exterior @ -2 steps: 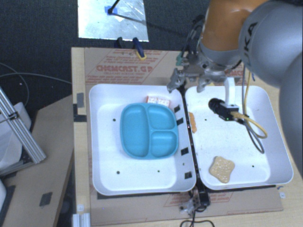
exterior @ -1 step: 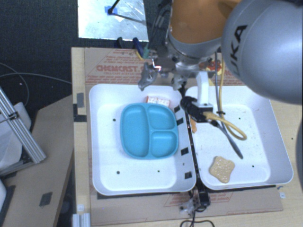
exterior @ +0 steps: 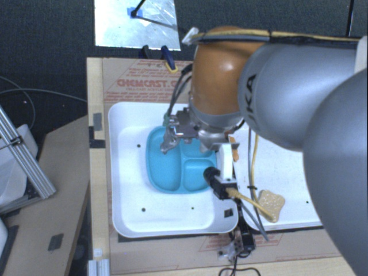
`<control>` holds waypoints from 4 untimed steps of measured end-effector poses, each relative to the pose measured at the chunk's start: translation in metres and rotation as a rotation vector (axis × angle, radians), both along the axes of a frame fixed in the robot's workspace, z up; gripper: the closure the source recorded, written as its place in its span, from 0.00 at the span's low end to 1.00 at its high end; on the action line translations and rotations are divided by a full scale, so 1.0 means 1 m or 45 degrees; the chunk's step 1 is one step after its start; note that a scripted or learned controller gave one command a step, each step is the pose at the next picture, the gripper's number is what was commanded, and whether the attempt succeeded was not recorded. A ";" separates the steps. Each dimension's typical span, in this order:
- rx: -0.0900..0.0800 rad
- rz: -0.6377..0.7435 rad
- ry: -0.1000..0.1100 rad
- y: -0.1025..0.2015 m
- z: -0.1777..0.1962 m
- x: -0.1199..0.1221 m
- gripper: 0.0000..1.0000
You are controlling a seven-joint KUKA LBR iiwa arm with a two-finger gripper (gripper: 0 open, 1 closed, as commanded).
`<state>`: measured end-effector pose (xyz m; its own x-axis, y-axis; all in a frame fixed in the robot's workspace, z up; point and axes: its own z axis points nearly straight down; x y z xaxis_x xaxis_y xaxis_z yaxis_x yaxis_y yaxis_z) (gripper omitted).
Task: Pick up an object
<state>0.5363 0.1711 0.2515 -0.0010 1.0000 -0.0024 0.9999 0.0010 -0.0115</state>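
Observation:
A blue divided plastic tray (exterior: 172, 168) lies in the left white bin (exterior: 129, 211), near its middle. The arm's big grey body and orange band cover the top right of the view, and my gripper (exterior: 170, 135) reaches down over the blue tray's upper edge. Its metal tips sit just above or against the tray's far rim. A tan, bread-like piece (exterior: 271, 204) lies in the right bin (exterior: 293, 180), near the front.
Cardboard with red print (exterior: 138, 82) lies behind the bins. A shiny foil sheet (exterior: 135, 13) is at the back. A metal frame (exterior: 26, 165) stands on the left, beside the bench. Cables hang at the front edge between the bins.

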 end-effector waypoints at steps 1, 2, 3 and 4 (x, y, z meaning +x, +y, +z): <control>0.001 -0.010 -0.014 -0.079 0.024 -0.051 0.00; 0.005 0.003 -0.019 -0.074 0.033 -0.049 1.00; 0.009 0.003 -0.044 -0.099 0.255 -0.049 1.00; 0.005 0.013 -0.014 -0.024 0.216 -0.050 1.00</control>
